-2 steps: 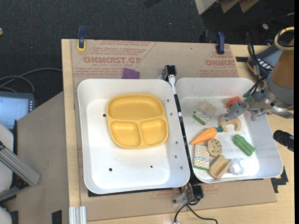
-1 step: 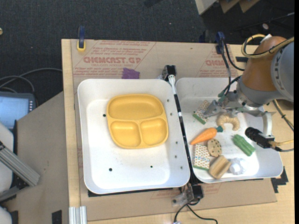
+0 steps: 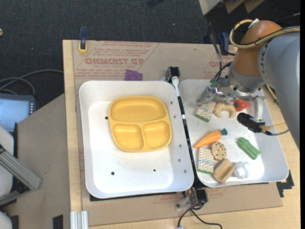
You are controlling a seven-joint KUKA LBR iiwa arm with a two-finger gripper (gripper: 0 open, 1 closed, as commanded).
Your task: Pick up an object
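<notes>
Camera view: the arm [image 3: 279,56] hangs over the right bin [image 3: 276,168] at its twelve o'clock end, the gripper [image 3: 228,95] low above a croissant [image 3: 224,109]. This looks like the descent. Whether the fingers are open I cannot tell; next, close and lift.

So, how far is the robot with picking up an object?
Done: the claw has been brought low over the right bin, at the croissant. In hand: nothing visibly lifted; its grip cannot be judged. Left: grasp and lift. The carrot, cookie and green piece lie in the bin; the yellow tray holds nothing.
</notes>
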